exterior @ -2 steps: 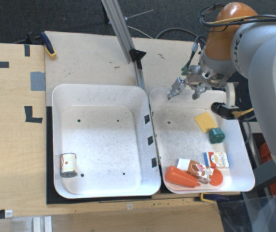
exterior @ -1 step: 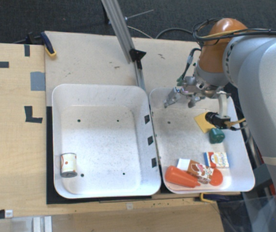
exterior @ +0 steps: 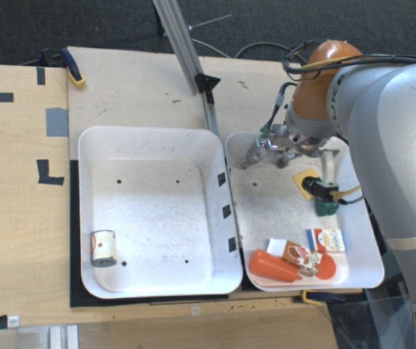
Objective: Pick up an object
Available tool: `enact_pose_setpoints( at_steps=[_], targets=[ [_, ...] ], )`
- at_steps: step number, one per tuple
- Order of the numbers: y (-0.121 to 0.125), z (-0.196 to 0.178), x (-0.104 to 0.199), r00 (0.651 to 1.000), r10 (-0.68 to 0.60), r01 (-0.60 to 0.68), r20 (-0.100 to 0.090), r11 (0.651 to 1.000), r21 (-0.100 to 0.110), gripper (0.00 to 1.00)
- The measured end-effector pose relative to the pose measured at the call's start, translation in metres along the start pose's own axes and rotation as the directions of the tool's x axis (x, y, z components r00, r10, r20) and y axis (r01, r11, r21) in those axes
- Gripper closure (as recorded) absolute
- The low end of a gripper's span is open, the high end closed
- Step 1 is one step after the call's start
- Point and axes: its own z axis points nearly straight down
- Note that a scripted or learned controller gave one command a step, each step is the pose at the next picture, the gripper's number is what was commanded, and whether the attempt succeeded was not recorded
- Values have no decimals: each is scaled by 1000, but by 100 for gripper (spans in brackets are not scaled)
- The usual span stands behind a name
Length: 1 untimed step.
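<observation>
Claw (exterior: 260, 153): positioned low over the far end of the right bin (exterior: 273, 209), close to the wall it shares with the left bin (exterior: 157, 195). Nothing is seen in its grip. Whether it is spread or pressed together cannot be told, as the metal parts merge at this angle.

Bin floor directly beneath the claw: bare white, speckled.

Candidate things, right bin: a cluster at the near end, well apart from the claw. It comprises an orange carrot (exterior: 273, 266), a brown-and-red packet (exterior: 300, 255) touching it, a small red, white and blue box (exterior: 326, 240) just beyond the packet, and a rounded red piece (exterior: 326, 267) against the near wall.

Governing relation: the cluster lies from the claw towards the near edge of the bin, somewhat towards the arm's side. The carrot's long axis runs across the bin, roughly parallel to the near wall. In my judgement a grip across its width calls for the claw to close along the bin's length.

Left bin: one small can (exterior: 103, 248) in the near outer corner, far from the claw.

Obscured: the arm covers the right bin's outer far corner. The packet overlaps the carrot's end, and its print is illegible.
</observation>
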Motion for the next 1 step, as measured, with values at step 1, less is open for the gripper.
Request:
enact_pose_setpoints(
  at_steps=[1],
  targets=[
    [1,-12,1,1000,-1,1,0,1000,-3,100]
  ],
)
